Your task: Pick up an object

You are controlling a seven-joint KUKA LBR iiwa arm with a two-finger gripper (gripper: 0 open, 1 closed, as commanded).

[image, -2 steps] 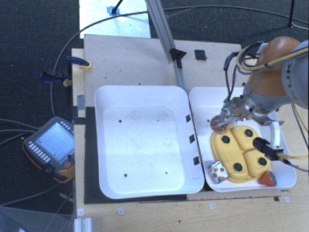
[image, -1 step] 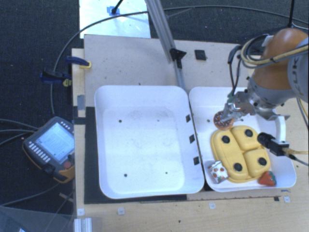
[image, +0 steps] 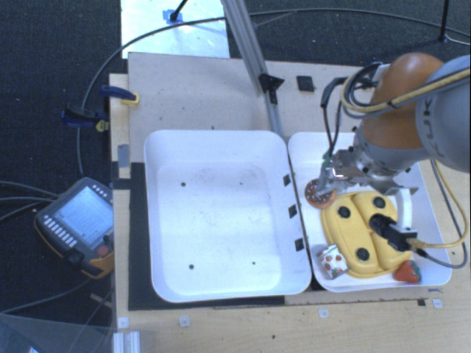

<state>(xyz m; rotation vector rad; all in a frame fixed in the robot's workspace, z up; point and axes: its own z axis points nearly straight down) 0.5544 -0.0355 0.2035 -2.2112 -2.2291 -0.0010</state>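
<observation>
Seen from the overhead camera, the grey arm [image: 430, 116] with its orange band reaches in from the right over the right white plastic bin [image: 434, 278]. Its gripper [image: 329, 179] hangs low near that bin's left wall. Whether the gripper is open or closed cannot be told from this angle.

Directly beneath it lies a round brown speckled disc [image: 319, 193], close against the left wall. Whether the gripper touches the disc cannot be told. Just beside the disc sits a large yellow plastic toy with black round spots [image: 353, 234], filling the bin's middle. A small white patterned object [image: 331, 261] rests at the toy's lower left, and a small red object [image: 407, 272] at its lower right.

The left white plastic bin [image: 158, 197] adjoins it on the pale wooden bench [image: 191, 87]. A grey handheld control pendant [image: 77, 223] lies off the bench's left edge.
</observation>
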